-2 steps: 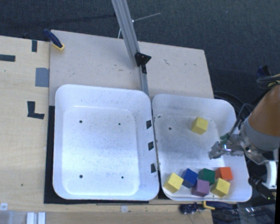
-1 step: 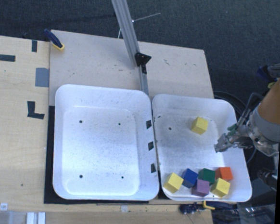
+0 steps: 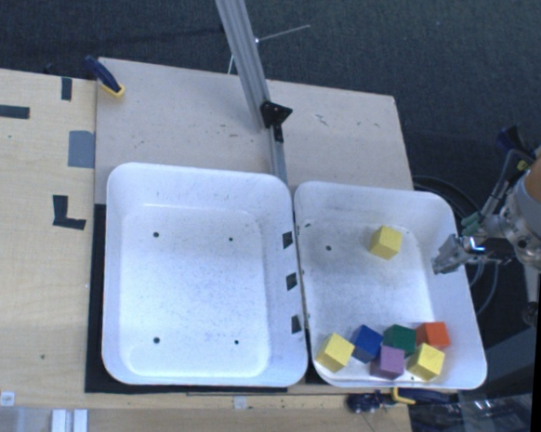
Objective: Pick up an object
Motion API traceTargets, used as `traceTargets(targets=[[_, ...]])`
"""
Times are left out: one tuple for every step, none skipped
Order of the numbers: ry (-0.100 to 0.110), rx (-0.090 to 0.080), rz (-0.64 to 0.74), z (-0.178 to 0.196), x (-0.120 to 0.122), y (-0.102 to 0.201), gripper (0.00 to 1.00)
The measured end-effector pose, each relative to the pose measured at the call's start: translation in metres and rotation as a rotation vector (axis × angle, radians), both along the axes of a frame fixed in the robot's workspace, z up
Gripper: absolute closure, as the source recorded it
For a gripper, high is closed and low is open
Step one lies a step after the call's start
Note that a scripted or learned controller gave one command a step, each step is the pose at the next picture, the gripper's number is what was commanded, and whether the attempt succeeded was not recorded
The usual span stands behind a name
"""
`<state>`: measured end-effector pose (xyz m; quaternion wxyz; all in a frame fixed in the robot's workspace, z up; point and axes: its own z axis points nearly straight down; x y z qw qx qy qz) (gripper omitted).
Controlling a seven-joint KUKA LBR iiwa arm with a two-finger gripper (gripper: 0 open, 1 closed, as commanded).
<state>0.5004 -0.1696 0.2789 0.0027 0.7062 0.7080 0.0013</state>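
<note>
The gripper (image 3: 451, 255) hangs over the right bin's (image 3: 365, 201) right rim, whether wide or narrow I cannot tell. A yellow cube (image 3: 386, 241) lies apart; six cubes (image 3: 387, 349) cluster near the front.

1. One camera is fixed above the surface (image 3: 213, 122) and looks down at a slant.
2. It stands far enough back to take in both white bins whole: the left bin (image 3: 117, 273) and the right bin (image 3: 346, 202) sit side by side near the middle of the frame.
3. Dark floor shows along the top edge, beyond the surface.
4. The arm (image 3: 533, 198) enters at the right edge.
</note>
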Motion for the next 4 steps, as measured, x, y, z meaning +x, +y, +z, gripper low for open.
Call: traceTargets(targets=[[0.006, 0.003, 0.003, -0.004, 0.032, 0.045, 1.0], [0.007, 0.002, 0.004, -0.02, 0.055, 0.098, 1.0], [0.006, 0.004, 0.005, -0.018, 0.075, 0.155, 1.0], [0.008, 0.002, 0.003, -0.034, 0.092, 0.199, 1.0]])
